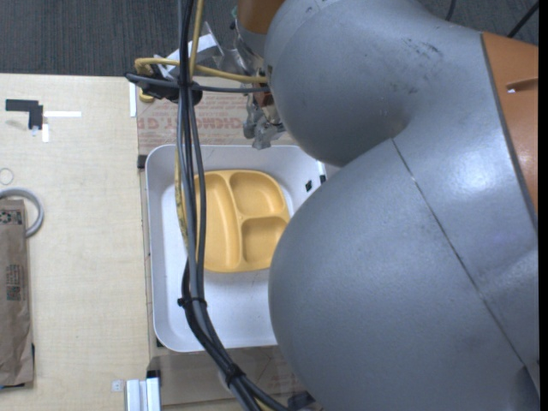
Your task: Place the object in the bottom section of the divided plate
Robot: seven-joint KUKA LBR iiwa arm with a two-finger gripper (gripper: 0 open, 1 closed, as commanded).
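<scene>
From above, the grey arm [411, 204] blocks most of the right side. The yellow divided plate [240, 221] sits in the white bin [171, 315], its right edge hidden. The claw [261, 131] hangs above the bin's far rim; grip unclear. Black cables [193, 229] cross the plate.

The grey arm [402, 212] blocks the whole right side, covering the right part of the white bin [163, 315] and the right edge of the yellow plate [235, 221]. Black cables [190, 187] w/ a yellow hose run top to bottom across the plate's left edge, so access from the left is crossed by them. Plate's middle compartments lie open btwn cables & arm; bench at left is open apart from a brown bag [15, 289].
</scene>
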